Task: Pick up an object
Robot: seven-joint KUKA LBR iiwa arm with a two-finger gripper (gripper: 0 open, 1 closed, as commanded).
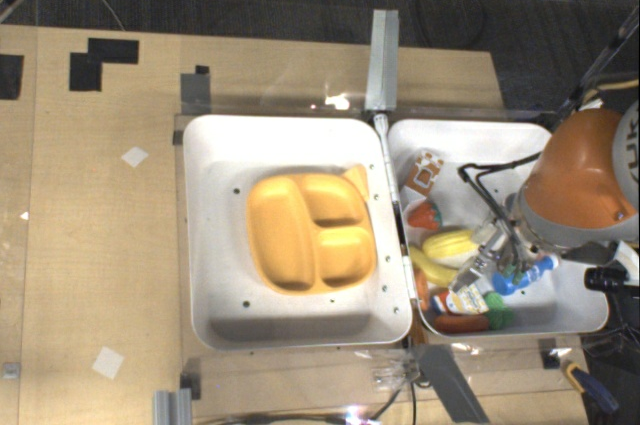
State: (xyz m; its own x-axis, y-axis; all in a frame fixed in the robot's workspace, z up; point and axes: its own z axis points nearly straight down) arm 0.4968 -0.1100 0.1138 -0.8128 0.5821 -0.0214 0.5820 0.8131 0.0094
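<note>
hand (478,271) low in right bin (570,313) — over the banana (445,246), clutter crowding it | grip state: cannot tell | yellow tray (310,231) alone in left bin (215,213) — untouched

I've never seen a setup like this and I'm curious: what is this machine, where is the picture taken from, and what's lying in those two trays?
One fixed camera looks down at a slant on a wooden bench. The grey robot arm with an orange band reaches in from the right. Its two-finger gripper sits low in the right white bin, among small items: a yellow banana-like toy, a blue bottle-like piece and a white carton with orange print. The left white bin holds a yellow plastic divided tray. Whether anything is gripped is unclear.
</note>
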